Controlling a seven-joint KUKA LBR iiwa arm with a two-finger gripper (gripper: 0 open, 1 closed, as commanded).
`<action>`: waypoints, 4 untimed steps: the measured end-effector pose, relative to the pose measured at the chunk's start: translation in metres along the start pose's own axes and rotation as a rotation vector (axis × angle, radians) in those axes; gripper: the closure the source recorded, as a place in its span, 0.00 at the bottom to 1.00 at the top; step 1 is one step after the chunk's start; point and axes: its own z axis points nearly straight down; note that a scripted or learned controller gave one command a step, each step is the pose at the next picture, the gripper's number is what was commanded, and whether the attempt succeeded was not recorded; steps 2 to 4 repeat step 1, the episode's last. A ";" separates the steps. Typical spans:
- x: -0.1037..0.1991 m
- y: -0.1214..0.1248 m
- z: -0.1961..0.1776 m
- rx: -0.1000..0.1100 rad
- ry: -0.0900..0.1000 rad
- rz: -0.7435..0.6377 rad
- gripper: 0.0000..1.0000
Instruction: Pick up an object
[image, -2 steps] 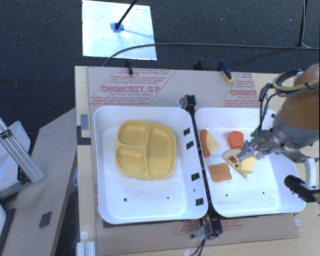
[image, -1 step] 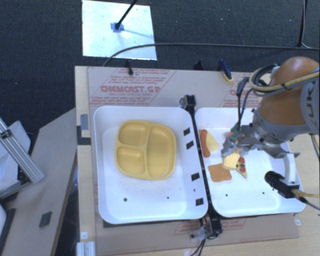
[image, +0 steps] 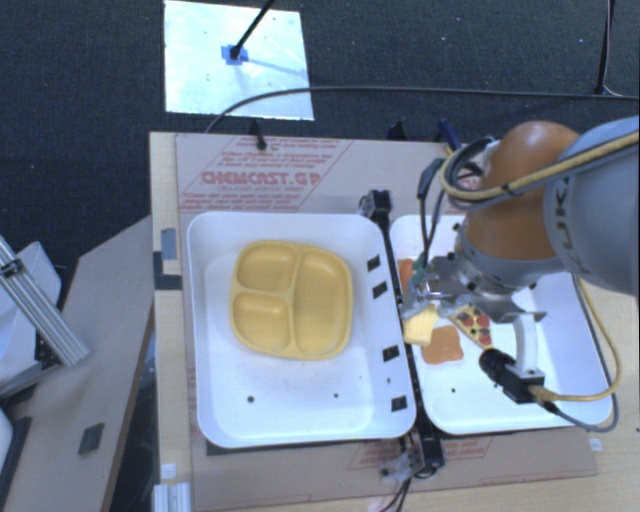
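Yellow wedge (image: 421, 325) lies just below the tool (image: 432, 288).

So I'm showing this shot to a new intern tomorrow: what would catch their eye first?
Probably the yellow divided tray, lying flat in the middle of the left white bin. Next, the bulky grey arm with its orange band, reaching in from the right and hanging over the right white bin. Below it, near that bin's left wall, lies a small cluster of food-like pieces, among them an orange piece and a pale yellow one.
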 end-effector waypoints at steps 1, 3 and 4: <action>0.050 -0.008 -0.002 -0.001 0.000 -0.001 1.00; 0.050 -0.008 -0.002 -0.001 0.000 -0.001 1.00; 0.050 -0.008 -0.002 -0.001 0.000 -0.001 1.00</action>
